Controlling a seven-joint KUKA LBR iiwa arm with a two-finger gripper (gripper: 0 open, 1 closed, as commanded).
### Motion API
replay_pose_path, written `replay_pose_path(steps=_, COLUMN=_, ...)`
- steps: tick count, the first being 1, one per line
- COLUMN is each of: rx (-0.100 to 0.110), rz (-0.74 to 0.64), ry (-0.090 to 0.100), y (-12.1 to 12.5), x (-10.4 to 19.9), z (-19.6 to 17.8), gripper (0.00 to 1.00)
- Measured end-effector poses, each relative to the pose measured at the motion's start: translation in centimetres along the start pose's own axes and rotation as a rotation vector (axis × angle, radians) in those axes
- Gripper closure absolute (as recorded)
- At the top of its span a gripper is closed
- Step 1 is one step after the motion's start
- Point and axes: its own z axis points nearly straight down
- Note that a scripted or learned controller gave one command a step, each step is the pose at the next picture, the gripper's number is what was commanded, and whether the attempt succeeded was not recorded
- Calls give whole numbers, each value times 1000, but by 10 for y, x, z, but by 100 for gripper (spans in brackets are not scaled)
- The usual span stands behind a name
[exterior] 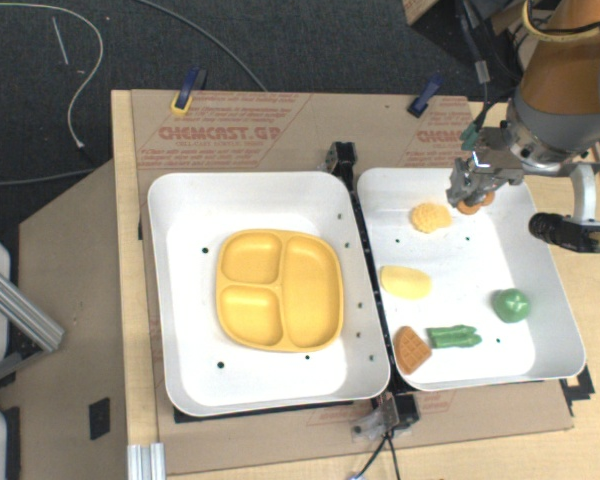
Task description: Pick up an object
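My gripper (471, 190) hangs over the far part of the right bin (540, 363), coming in from the right. A small orange piece (469, 206) peeks out right under its tip, mostly hidden by it. Also in this bin are a yellow-orange ridged piece (430, 217) just left of the gripper, a pale yellow lemon-like piece (405, 282), a round green piece (511, 305), a long green piece (452, 337) and a brown waffle-like piece (411, 349) at the near edge.
The left bin (180, 218) holds a yellow divided plate (280, 290). A black divider clamp (341, 156) sits between the bins at the far side. Blue clips (188, 88) (425, 96) pin the cardboard base. A black fitting (565, 230) juts in at the right.
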Motion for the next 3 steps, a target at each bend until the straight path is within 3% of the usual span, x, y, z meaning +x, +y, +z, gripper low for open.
replay_pose_path(steps=3, rx=9, rz=-4, ry=3, y=6, x=149, z=16, gripper=100)
